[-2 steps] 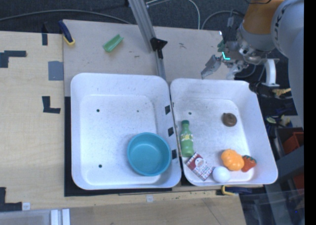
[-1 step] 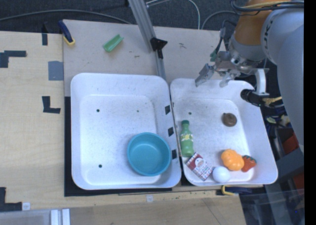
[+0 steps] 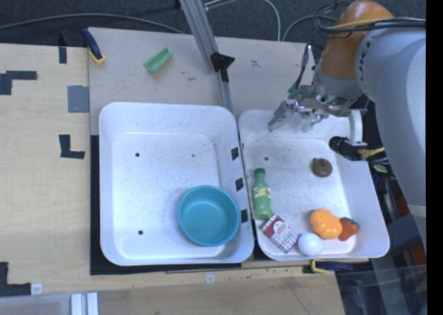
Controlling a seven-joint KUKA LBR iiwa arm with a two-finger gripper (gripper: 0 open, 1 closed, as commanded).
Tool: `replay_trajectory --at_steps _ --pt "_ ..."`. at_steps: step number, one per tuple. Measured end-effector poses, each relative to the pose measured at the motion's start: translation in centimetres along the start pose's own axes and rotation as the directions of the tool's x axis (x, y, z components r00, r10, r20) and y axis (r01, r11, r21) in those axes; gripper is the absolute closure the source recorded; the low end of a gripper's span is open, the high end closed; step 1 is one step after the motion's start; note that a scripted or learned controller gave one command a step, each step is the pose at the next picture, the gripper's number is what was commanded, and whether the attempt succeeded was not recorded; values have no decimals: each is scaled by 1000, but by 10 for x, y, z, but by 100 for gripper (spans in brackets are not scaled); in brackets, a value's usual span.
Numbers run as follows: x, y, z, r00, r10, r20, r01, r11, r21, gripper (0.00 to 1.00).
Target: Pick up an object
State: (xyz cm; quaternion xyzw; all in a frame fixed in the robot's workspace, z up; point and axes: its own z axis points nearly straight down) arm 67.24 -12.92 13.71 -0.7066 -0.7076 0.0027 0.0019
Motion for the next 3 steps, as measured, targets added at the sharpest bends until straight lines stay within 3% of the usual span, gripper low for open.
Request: replay_trajectory --at_steps 1,2,3 --pt "0 -1 50 1000 0 0 0 1000 2 0" --pt "1 -1 39 1000 -2 0 2 1000 1 100" --pt "-7 3 -10 1000 -1 -1 1 1000 -10 100"
